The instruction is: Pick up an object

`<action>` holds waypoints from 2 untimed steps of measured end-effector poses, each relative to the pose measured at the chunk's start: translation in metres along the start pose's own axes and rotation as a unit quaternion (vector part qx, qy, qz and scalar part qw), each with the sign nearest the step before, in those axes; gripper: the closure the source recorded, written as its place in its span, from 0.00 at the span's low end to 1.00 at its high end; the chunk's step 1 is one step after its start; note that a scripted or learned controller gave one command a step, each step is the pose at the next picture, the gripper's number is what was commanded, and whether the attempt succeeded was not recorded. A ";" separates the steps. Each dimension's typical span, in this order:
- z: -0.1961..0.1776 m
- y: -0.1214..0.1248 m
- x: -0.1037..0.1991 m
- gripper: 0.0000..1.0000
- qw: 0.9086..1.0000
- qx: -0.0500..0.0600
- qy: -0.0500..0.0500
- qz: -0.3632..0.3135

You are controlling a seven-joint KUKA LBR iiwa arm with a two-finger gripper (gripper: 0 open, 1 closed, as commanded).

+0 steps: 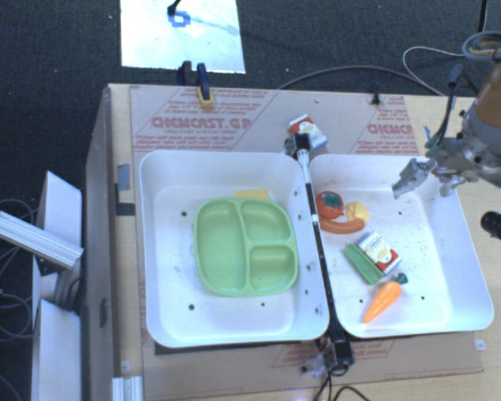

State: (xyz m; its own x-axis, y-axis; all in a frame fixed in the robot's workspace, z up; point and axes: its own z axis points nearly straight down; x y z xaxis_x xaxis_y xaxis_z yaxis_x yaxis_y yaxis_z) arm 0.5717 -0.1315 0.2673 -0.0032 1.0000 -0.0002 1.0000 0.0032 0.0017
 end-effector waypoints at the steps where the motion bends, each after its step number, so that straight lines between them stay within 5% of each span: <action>1: 0.117 0.019 0.022 0.00 1.000 0.001 0.000 0.000; 2: 0.179 0.075 0.024 0.00 1.000 -0.001 -0.005 0.002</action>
State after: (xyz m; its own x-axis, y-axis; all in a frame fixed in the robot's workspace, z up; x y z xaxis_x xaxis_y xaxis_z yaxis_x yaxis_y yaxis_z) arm 0.6466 -0.1075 0.0888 0.0003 0.9999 -0.0103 1.0000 -0.0003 0.0030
